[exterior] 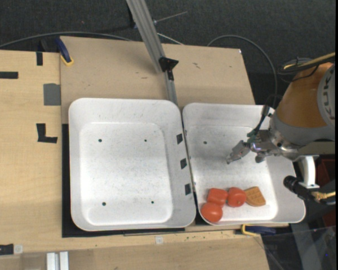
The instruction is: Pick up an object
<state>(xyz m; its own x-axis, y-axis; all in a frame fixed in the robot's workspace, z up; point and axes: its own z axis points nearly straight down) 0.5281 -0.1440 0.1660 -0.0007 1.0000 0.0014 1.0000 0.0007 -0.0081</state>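
Two white bins, left (127, 162) and right (236, 167), of matt plastic, their floors finely speckled grey. Worktop (22, 134) at frame left: pale, smooth wood-look board with matt black tape marks. Slanted rail (149, 32) at upper centre: brushed grey metal. Three red pieces (222, 201), lower right: smooth, slightly glossy. Beside them, a tan piece (254, 196), matt, rougher-looking. Arm's orange band (304, 103): satin sheen.

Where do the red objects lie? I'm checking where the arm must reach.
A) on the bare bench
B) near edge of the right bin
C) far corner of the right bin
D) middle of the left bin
B: the red objects cluster beside a tan piece along the right bin's near edge.
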